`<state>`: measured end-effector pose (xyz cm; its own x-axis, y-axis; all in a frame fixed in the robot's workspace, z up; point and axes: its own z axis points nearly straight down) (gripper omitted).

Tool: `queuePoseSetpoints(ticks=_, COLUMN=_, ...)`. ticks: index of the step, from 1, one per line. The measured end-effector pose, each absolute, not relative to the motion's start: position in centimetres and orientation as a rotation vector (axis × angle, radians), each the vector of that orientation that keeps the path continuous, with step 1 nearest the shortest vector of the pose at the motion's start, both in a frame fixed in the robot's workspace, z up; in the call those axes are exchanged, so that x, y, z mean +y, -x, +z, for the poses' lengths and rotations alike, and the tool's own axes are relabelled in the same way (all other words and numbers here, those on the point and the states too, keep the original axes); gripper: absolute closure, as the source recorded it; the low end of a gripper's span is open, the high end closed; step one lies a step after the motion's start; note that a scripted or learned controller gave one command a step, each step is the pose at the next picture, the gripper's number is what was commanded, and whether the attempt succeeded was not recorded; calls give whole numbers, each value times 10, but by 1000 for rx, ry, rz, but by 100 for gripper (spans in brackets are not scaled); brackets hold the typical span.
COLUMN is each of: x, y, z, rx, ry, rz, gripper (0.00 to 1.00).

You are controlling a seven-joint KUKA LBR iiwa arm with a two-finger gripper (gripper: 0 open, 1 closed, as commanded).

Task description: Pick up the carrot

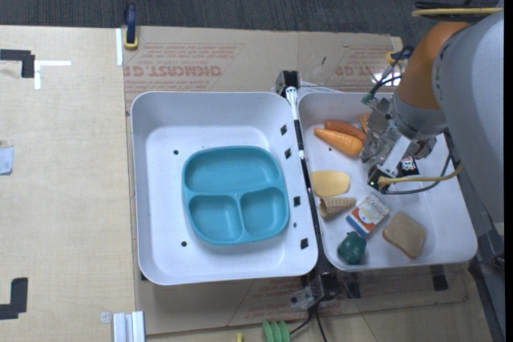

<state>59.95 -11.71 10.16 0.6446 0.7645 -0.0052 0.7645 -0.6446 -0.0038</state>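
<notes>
Pincer [375, 146] low in right bin [449, 252], just right of carrot [340, 141], poised for grab; grip state unclear

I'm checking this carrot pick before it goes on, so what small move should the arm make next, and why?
Probably a short shift toward the left bin, then down. The gripper sits in the right bin just beside the carrot, at its right end rather than over its middle, and nothing shows the carrot between its fingers.

Pale wooden bench [64, 196] — brown cardboard sheet [200, 60], two white bins [152, 196] side by side
</notes>
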Motion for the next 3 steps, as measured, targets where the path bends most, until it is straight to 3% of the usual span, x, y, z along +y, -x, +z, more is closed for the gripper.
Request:
queuePoseSetpoints(ticks=1, x=-117, y=-599, z=101, rx=-1324, ry=2848, rz=11, gripper=0)
queuePoseSetpoints(ticks=2, x=-112, y=-636, z=96, rx=-1301, ry=2864, rz=62, gripper=0)
queuePoseSetpoints(ticks=3, x=-105, y=-641, z=103, rx=-1312, ry=2864, rz=24, gripper=100)
